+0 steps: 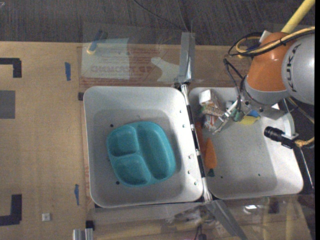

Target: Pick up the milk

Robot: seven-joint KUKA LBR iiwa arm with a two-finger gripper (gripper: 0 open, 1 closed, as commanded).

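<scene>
My arm (pixel 280 66) reaches into the right bin (pixel 260 179). The left bin (pixel 100 114) holds a teal divided plate (pixel 141 153). A carrot (pixel 210 153) lies by the right bin's left wall. The milk (pixel 210 109) sits in that bin's far left corner, with my gripper (pixel 226 119) at its right side; I cannot tell its opening.

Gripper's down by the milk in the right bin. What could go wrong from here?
1. The milk carton sits in the right bin's back-left corner near the wall, so the gripper may have little room to close around it.
2. The carrot lies just in front of the carton along the divider and may get nudged.
3. A yellow-blue item beside the gripper might be caught instead.
</scene>
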